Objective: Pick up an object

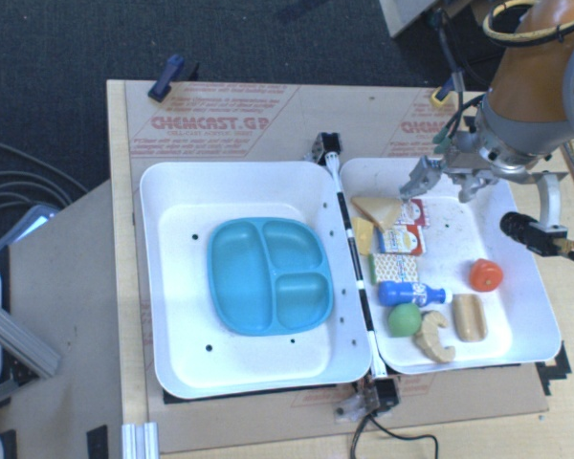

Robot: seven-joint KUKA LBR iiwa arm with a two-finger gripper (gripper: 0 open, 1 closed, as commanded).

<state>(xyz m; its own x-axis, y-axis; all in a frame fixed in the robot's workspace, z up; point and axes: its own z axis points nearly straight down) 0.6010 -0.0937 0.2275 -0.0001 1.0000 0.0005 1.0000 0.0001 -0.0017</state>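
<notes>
Above the crowded right bin, fingers — spread unclear — risk nudging the tan wedge against the carton — no clean grip.

Overhead, slanted; perhaps mid-distance above bins

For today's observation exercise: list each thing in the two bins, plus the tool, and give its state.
tool: hovering over right bin's far end, holding nothing visible
blue divided plate: flat in left bin, compartments bare
blue bottle: lying on its side
tomato: resting apart from the others
green ball: resting beside croissant
bread roll: lying flat
</notes>
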